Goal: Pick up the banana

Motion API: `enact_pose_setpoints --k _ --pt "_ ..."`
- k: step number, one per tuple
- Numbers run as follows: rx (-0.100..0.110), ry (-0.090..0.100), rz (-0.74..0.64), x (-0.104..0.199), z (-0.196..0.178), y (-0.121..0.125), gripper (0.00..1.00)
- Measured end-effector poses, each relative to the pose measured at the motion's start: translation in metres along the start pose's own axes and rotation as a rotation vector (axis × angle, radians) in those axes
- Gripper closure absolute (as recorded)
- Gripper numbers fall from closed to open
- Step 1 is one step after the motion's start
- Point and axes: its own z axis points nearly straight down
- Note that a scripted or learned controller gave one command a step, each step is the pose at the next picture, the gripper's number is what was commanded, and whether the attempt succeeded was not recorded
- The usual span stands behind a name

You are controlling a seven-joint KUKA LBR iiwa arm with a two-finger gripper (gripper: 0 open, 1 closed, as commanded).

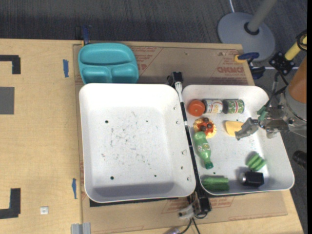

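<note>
The banana (232, 127), a short yellow piece, lies in the middle of the right bin (280, 152), just below the two cans. My gripper (251, 128) reaches in from the right and hovers right beside the banana's right end, low over the bin floor. Nothing shows held in it. The arm's grey wrist and orange band sit at the bin's right rim.
The right bin also holds a red-capped jar (196, 107), two cans (223, 106), a small yellow and red toy (204, 126), a green bottle (203, 150), a green cucumber (215, 182), a green item (256, 161) and a black item (253, 179). A teal tray (108, 62) stands behind the left bin (131, 140).
</note>
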Motion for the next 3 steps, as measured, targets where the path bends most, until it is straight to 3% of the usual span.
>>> enact_pose_setpoints --k 1,2,3 --pt "-0.005 -0.001 -0.064 0.027 0.164 -0.010 0.00" --pt "-0.010 -0.003 -0.063 0.027 0.153 -0.008 1.00" --pt "-0.013 -0.004 -0.063 0.027 0.144 -0.008 1.00"
